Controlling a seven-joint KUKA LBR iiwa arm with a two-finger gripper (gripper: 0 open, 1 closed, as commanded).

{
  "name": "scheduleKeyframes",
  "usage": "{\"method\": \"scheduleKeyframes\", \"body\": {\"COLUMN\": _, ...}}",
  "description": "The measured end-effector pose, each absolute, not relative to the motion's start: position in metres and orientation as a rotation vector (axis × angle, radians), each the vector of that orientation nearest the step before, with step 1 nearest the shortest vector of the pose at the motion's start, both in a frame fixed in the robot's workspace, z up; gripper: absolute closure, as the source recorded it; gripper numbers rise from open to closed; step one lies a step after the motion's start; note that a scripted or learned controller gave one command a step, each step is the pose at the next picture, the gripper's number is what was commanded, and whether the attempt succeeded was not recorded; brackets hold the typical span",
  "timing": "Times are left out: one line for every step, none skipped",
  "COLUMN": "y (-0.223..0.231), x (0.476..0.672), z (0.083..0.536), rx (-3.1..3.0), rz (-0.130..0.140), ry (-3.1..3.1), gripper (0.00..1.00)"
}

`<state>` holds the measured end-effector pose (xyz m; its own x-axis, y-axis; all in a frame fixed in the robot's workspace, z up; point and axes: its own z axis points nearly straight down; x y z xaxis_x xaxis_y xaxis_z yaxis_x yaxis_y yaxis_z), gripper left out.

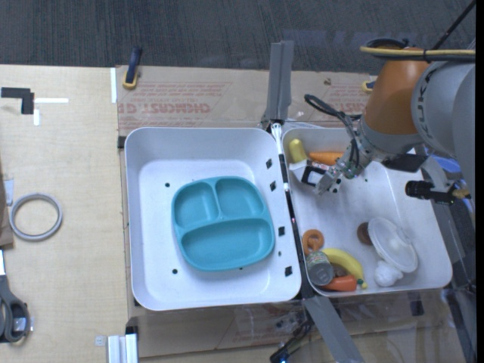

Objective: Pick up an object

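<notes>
**Over the right bin, gripper low among the toys**

Across the counter (60,127) sit two white bins. Filling the left bin (144,225) is a blue divided plate (223,223). Reaching into the right bin (420,278), the grey arm (431,104) sets its gripper (330,181) near the back wall; whether it is open or closed I cannot tell. Just beside it lie a carrot (325,157) and a yellow piece (296,151). Well apart, at the front, lie a banana (344,262) and an orange ring (313,240).

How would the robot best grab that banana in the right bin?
Probably across the middle of the banana, from above. It lies flat and curved near the bin's front wall, with a can and carrot crowding its lower side, so the upper side offers more room.
</notes>
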<state>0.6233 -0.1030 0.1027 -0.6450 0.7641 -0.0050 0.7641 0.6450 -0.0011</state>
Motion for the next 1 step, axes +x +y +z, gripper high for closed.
{"method": "scheduleKeyframes", "body": {"y": -0.0143, "x": 0.6218, "z": 0.1913, "rx": 1.653, "rz": -0.003, "ry": 2.671, "gripper": 1.0}}
